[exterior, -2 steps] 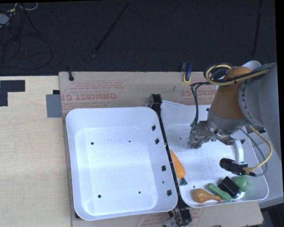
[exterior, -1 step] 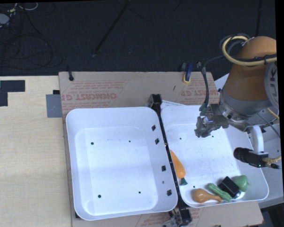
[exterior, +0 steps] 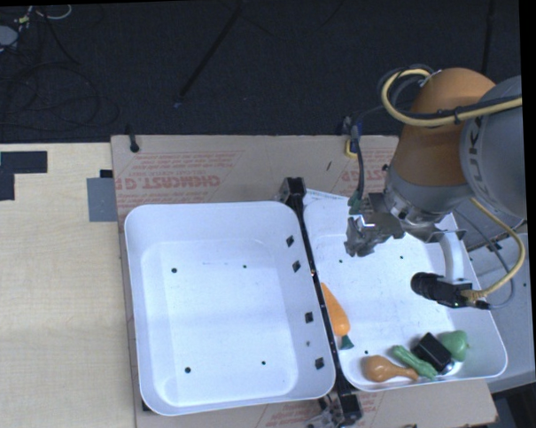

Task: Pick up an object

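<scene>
Orange plastic carrot-shaped toy (exterior: 337, 314) lies against the left wall of the right shallow white bin (exterior: 486, 332), by the black divider. Pincer (exterior: 361, 238) hangs over the upper part of that bin, nothing visibly between its fingers; whether they are spread or pressed together cannot be told from this angle. Step judged: approach, no grasp made yet. Carrot sits below and slightly left of the pincer in the camera view, apart from it. Other candidates cluster at the bin's lower edge: tan gourd-shaped toy (exterior: 386, 368), green pod-like toy (exterior: 413, 360), small black block (exterior: 431, 351), green rounded toy (exterior: 454, 342). Next move calls for travel toward a chosen item, then descent with the fingers astride it. Left bin (exterior: 149, 329) holds nothing to pick.
</scene>
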Available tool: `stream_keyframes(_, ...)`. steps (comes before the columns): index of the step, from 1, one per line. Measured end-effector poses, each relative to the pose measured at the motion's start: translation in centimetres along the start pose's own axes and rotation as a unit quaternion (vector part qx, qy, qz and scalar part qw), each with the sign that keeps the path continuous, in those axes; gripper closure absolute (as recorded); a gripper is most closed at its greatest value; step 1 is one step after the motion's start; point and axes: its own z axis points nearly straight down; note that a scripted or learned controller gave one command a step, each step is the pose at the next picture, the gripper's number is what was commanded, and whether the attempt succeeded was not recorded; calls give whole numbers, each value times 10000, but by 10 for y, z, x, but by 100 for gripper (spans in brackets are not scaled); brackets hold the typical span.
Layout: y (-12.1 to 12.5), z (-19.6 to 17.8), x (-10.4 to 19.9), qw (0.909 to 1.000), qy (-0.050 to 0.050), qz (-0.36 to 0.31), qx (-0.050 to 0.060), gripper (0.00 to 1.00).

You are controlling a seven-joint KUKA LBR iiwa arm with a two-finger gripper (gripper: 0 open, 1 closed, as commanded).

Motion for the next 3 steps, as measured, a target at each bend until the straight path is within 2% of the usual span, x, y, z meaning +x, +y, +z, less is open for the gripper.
stream_keyframes(1, -19, -55, 78, 10000, 13, -28, -18, 100)
stream_keyframes(2, -28, -91, 123, 10000, 6, -10, -12, 100)
stream_keyframes(3, -8, 53, 77, 10000, -20, 38, 69, 100)
